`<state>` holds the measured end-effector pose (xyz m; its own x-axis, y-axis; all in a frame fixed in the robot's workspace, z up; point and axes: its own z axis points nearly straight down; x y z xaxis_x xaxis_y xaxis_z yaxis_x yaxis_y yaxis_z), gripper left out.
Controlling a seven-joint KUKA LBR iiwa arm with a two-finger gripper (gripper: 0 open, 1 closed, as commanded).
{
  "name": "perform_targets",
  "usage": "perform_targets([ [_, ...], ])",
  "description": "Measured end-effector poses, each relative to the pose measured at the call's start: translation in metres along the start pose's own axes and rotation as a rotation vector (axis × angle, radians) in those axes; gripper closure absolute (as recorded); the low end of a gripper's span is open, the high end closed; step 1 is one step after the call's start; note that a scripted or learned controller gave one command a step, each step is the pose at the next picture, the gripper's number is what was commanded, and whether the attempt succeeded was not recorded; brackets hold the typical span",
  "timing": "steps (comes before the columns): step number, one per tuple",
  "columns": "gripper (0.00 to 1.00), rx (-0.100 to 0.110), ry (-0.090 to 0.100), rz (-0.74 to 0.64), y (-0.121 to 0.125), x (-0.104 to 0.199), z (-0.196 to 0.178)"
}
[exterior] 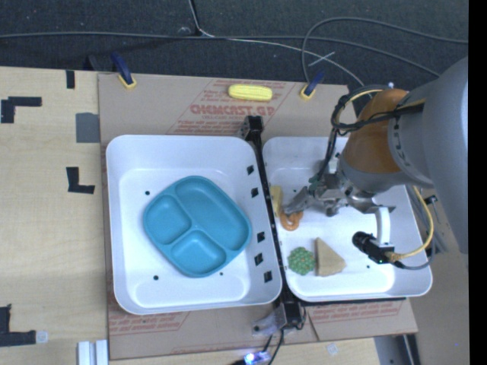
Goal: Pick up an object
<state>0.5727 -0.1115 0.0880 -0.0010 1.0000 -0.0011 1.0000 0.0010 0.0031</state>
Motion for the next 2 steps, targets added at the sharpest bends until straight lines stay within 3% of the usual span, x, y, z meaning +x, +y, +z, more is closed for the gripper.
perform_targets([
  [1, 1.00, -0.006, 0.006, -0.002, 0.003, 0.004, -0.012],
  [2, 1.00, 0.001, 0.001, 0.000, -0.004, 0.004, -0.057],
])
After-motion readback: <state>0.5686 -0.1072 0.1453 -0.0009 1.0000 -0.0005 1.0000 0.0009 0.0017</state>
